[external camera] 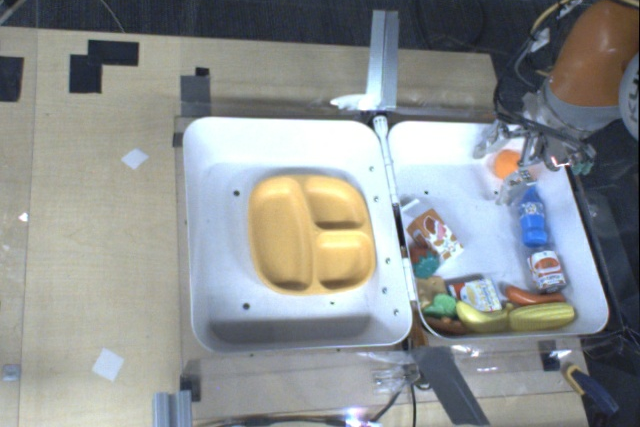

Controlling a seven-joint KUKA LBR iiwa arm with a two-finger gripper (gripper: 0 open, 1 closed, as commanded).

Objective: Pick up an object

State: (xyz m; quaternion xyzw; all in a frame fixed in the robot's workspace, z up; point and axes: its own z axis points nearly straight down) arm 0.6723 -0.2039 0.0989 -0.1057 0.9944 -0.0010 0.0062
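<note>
Orange ball [508, 162] sits in the far corner of the right bin [470, 215], and the pincer [528, 158] hangs right over it, touching or nearly touching its right side. Whether the pincer is apart or together I cannot tell; the wrist hardware hides it. The ball is round, so no long axis matters; what counts is that it lies just left of the pincer's centre. Nearer the camera from the ball stands the blue bottle [533, 221], its long axis running toward the camera, then a small red can [546, 270]. Farther from the ball, along the bin's near wall, lie a banana [515, 317] and packets. Left of the ball, in the other bin, rests a yellow tray [309, 231].
</note>
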